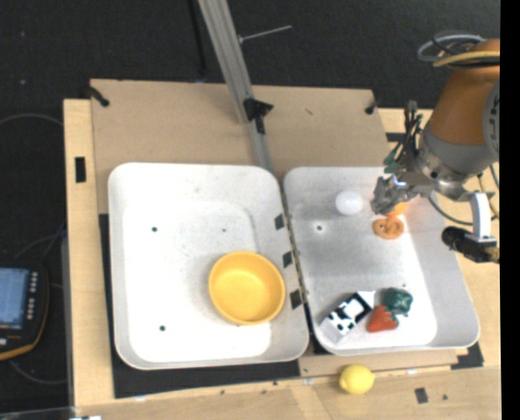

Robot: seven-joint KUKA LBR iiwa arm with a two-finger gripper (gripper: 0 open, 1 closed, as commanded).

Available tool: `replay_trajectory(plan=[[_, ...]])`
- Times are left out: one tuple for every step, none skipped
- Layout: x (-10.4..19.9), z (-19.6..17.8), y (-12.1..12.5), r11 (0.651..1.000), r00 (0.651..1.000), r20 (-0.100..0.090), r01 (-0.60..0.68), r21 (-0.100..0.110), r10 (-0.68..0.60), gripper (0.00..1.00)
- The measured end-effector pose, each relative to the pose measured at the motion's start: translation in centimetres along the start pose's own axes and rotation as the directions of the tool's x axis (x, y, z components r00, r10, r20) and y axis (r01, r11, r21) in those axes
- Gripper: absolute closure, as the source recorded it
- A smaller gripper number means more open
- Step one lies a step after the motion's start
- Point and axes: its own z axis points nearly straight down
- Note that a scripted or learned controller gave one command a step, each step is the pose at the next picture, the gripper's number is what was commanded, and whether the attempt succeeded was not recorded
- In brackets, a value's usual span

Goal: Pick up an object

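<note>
Over right bin [444, 269], near its far right side, gripper [390, 201] hangs low just above small orange object [388, 227]. Finger spread not discernible; whether it touches or grips anything, cannot tell. White ball [349, 203] just left of gripper. Black-and-white block [347, 313], red-and-green strawberry toy [389, 311] at near edge. Yellow bowl [246, 287] in left bin [155, 234]. Lemon [356, 379] on bench, outside bins.

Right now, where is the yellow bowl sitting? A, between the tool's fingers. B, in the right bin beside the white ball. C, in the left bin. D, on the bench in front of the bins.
C: the yellow bowl rests inside the left bin, near the edge it shares with the right bin.
</note>
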Motion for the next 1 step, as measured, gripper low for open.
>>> replay_trajectory(plan=[[-0.98, -5.49, -0.16, 1.000, 1.000, 0.000, -0.001, 0.001, 0.001, 1.00]])
